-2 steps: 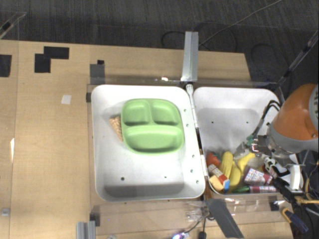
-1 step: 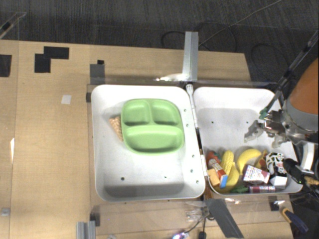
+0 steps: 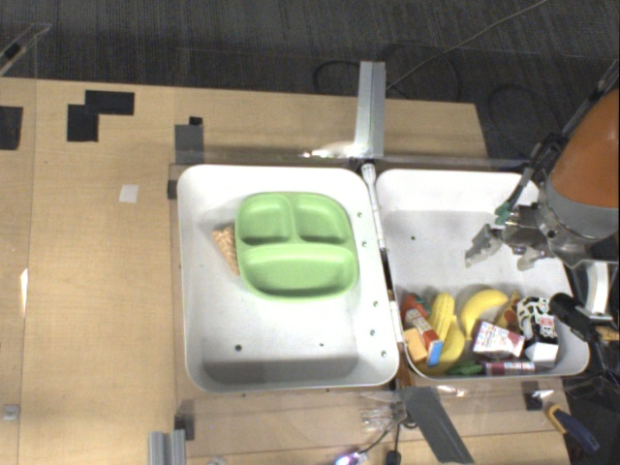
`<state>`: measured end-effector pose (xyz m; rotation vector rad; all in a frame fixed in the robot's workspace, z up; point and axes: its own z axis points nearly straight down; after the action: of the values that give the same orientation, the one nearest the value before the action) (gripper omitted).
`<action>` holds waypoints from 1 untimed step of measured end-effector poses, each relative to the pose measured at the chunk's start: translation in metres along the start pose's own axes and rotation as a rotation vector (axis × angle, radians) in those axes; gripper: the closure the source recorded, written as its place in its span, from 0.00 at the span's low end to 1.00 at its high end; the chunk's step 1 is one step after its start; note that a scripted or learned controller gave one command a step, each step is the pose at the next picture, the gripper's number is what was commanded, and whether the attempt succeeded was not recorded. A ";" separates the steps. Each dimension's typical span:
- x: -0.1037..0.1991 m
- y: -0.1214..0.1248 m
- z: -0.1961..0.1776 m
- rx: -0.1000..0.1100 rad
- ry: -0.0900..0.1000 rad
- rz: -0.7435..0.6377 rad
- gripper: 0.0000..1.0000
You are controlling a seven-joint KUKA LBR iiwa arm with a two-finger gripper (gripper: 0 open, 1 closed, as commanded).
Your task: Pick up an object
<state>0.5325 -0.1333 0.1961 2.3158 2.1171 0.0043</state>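
since the task is just "grab any object", here's the layout big to small. two white bins side by side: the left bin (image 3: 203, 347) holds a green divided plate (image 3: 295, 243) w/ a tan waffle-ish thing (image 3: 226, 248) poking out from under its left edge. the right bin (image 3: 436, 201) has bare floor at the back and a heap of toy food jammed along the near wall. the gripper (image 3: 499, 253) hangs over the bare part, just behind the heap, fingers spread w/ nothing between them afaict. best pick imo is the banana (image 3: 481, 308) on top of the heap. prob light hollow plastic, stiff, smooth so kinda slippery. pinch across the middle of the curve, not the tapered ends. it's yellow, curved, near a second yellow piece (image 3: 443, 318). smaller stuff: a pink-and-white carton (image 3: 496, 339) and a cow-spotted bit (image 3: 531, 310), too blurry to id.
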 end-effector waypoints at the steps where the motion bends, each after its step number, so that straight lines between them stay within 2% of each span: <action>1: 0.020 -0.027 0.098 -0.007 0.000 0.001 0.00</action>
<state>0.5076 -0.1109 0.0977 2.3134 2.1127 0.0118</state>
